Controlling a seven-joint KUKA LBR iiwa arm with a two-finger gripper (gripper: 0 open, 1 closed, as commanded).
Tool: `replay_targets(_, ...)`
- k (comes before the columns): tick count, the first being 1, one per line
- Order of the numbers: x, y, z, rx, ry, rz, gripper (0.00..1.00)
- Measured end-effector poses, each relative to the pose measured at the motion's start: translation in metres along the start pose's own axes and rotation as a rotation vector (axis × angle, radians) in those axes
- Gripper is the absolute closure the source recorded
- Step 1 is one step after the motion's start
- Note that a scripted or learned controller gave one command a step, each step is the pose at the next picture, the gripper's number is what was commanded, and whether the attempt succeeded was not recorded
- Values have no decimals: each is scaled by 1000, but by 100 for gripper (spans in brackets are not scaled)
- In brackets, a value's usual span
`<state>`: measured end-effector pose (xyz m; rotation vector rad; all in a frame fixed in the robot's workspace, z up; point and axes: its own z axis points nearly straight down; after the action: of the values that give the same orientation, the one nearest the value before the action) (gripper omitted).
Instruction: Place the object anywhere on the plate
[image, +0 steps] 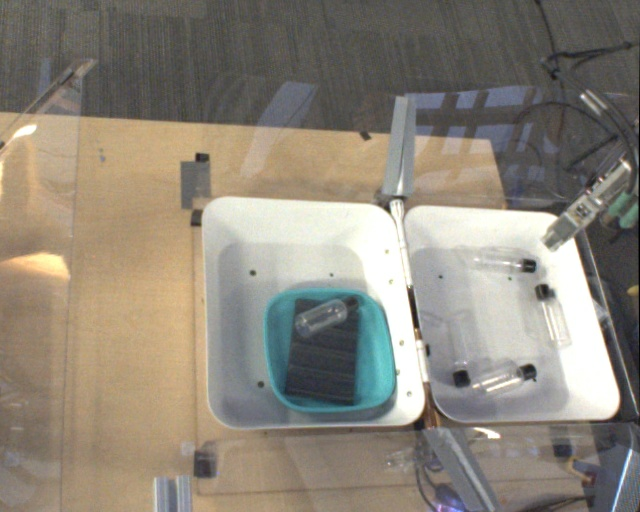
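A teal square plate (374, 345) lies in the left white bin (232, 300). A dark ridged block (322, 365) rests on the plate. A clear vial (322, 316) lies across the block's far end. My gripper (556, 238) hangs over the far right corner of the right bin (590, 395), above and to the right of a clear vial with a black cap (503, 263). I see nothing held at its tip.
More clear black-capped vials lie in the right bin: one near the right wall (551, 318) and two end to end by the front wall (492, 378). A metal post (398, 150) stands behind the gap between the bins. Cables run at the far right.
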<state>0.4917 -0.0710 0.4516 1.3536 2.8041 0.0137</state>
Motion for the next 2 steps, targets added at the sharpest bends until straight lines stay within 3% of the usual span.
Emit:
replay_targets(1,40,63,15,9,14,-122,100)
replay_targets(2,92,91,51,9,17,-266,100)
